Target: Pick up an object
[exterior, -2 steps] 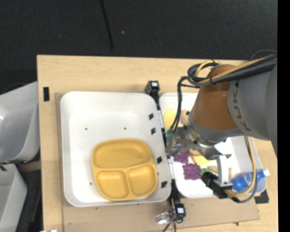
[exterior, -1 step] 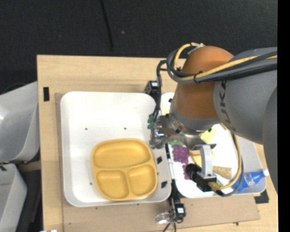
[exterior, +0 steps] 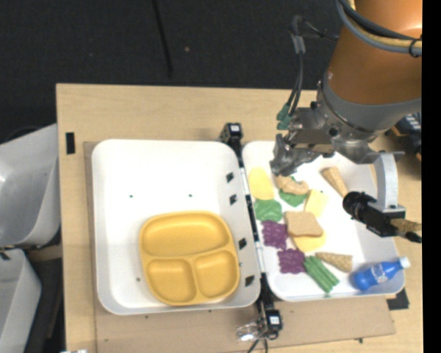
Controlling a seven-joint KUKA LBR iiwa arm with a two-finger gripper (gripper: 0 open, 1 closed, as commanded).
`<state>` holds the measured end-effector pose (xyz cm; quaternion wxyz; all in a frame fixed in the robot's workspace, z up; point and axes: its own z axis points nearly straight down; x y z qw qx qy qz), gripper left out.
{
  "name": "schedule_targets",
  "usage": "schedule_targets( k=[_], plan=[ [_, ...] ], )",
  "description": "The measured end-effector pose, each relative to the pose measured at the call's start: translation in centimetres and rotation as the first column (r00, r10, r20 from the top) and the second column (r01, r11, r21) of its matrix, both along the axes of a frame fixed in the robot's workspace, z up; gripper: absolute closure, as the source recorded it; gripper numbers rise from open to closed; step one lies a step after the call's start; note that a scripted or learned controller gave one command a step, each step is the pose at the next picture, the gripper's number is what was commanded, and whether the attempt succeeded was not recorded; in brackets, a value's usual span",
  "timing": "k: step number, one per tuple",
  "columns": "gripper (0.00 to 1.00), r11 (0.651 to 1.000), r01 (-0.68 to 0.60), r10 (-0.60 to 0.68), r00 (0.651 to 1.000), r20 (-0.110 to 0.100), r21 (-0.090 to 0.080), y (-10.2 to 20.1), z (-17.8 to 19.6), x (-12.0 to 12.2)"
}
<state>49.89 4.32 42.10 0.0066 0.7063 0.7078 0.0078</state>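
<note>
Partly hidden under wrist, tool [exterior: 285, 169] over right bin [exterior: 367, 282]; finger state unclear.

This is a robotics lab, not anybody's home or kitchen. A big grey industrial arm [exterior: 367, 87] with an orange band looms in from the right, cables [exterior: 300, 65] looped down its side. Under it sits a plain plywood bench [exterior: 169, 101] carrying two shallow white bins [exterior: 110, 197] clipped together side by side with small black fasteners [exterior: 231, 132]. What lies in them is toy stuff: a yellow divided plastic tray [exterior: 189, 256] in one, and pretend food pieces [exterior: 298, 226] and a little blue bottle [exterior: 377, 273] scattered in the other. Around the bench there is only dark flooring [exterior: 132, 28].
</note>
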Motion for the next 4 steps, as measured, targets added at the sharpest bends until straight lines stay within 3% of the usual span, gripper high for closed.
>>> schedule_targets(
  k=[1, 2, 3, 4],
  plan=[
    [1.00, 1.000, 0.011, -0.011, 1.000, -0.026, -0.004, -9.9, -9.5, -1.0],
    [1.00, 1.000, 0.006, -0.006, 1.000, -0.031, -0.003, -12.5, -22.8, 1.5],
    [1.00, 1.000, -0.004, 0.004, 1.000, -0.015, 0.000, -7.0, -16.5, -0.9],
    [1.00, 1.000, -0.007, 0.007, 1.000, -0.007, 0.000, -1.7, -4.9, -0.4]
  ],
)
